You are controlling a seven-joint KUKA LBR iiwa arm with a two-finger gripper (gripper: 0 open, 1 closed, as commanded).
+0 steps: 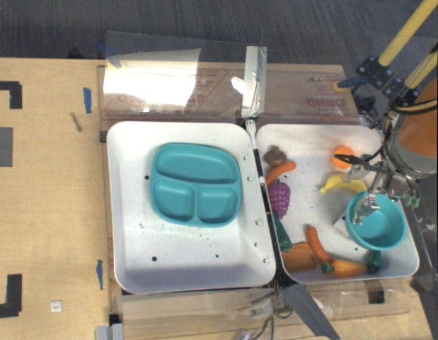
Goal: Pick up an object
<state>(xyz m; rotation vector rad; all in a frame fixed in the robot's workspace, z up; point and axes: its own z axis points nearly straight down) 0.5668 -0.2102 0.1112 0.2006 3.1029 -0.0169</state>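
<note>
Two shallow white bins sit side by side on a pale wooden bench, with clear plastic sheeting taped behind them. Over the right bin [410, 261] the gripper [373, 205] hangs at the rim of a teal bowl [378, 224]; whether its fingers are spread or pressed together cannot be told, as cables and metal parts clutter them. Just beside the bowl's upper left lie a yellow banana [339, 184] and an orange fruit [342, 157]. Farther left, along the divider, are a brown piece [274, 154], a carrot [281, 171] and purple grapes [279, 198]. Along the near wall lie a second carrot [315, 243], an orange lump [298, 258] and another carrot [348, 266], close together. The left bin [127, 246] holds a teal divided tray [196, 183], well apart from the arm [417, 137].
</note>
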